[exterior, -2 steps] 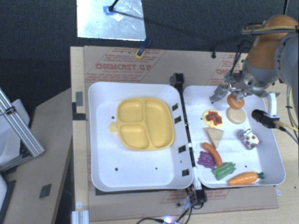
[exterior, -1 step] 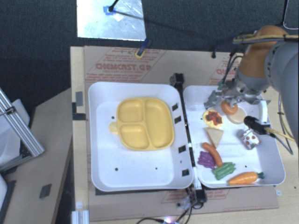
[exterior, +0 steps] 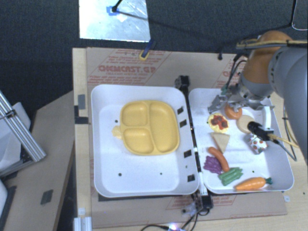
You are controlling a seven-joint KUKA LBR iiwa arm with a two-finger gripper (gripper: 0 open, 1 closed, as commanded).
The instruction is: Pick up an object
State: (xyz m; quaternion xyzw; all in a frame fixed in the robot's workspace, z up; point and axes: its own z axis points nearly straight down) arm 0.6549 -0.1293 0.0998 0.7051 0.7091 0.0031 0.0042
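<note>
Camera view, looking down at a slant: the gripper sits low over the upper part of the right bin, with the grey arm coming in from the upper right of the frame. From this angle I cannot tell whether its jaws are spread or pressed together, and nothing can be seen pinched in them.

Just below and right of the gripper lies an orange piece, the nearest thing to it; whether the two touch is unclear. A yellow disc with red topping lies just left of that, close to the bin's left wall, and a pale round piece is to its right. These three crowd together under the wrist with little bare floor between them.

Lower down, a pale wedge sits beneath the disc. An orange sausage and a purple bunch touch each other near the left wall. A green pod cluster and a carrot lie along the bottom edge, the carrot almost against the rim. A small white speckled cup stands at mid-right. The widest bare stretch in this bin is on its right side, between the cup and the carrot.

The left bin holds a yellow divided plate near its centre, clear of all four walls, with bare white floor all round it, broadest toward the bottom of the frame.
</note>
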